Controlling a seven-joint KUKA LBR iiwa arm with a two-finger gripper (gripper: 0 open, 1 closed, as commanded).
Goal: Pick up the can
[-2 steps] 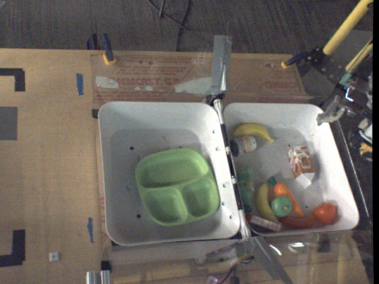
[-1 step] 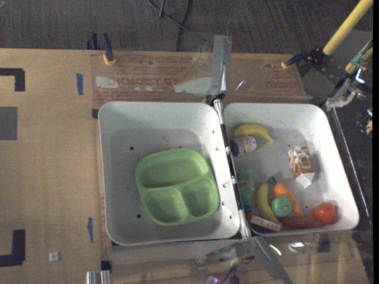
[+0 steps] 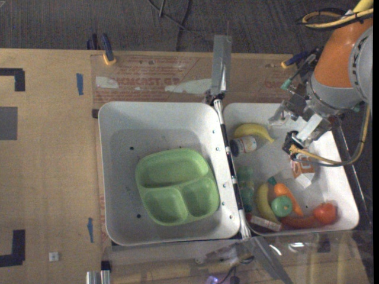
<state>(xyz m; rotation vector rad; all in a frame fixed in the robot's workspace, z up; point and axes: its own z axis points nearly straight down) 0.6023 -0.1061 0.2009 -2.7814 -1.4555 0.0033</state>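
The can (image 3: pixel 245 144) lies on its side in the right bin (image 3: pixel 349 206), against the wall it shares with the left bin. It is pale with a yellowish label and its dark end points left. A yellow banana (image 3: pixel 253 131) lies just behind it. My gripper (image 3: pixel 285 117) hangs over the far right part of the same bin, to the right of the banana and apart from the can. Nothing shows between its fingers.
A green divided plate (image 3: pixel 176 186) lies in the left bin (image 3: pixel 118 123). Near the right bin's front lie a green bottle (image 3: pixel 246 182), a second banana (image 3: pixel 265 201), an orange and green toy (image 3: pixel 282 203), red toys (image 3: pixel 317 215) and a small carton (image 3: pixel 302 168).
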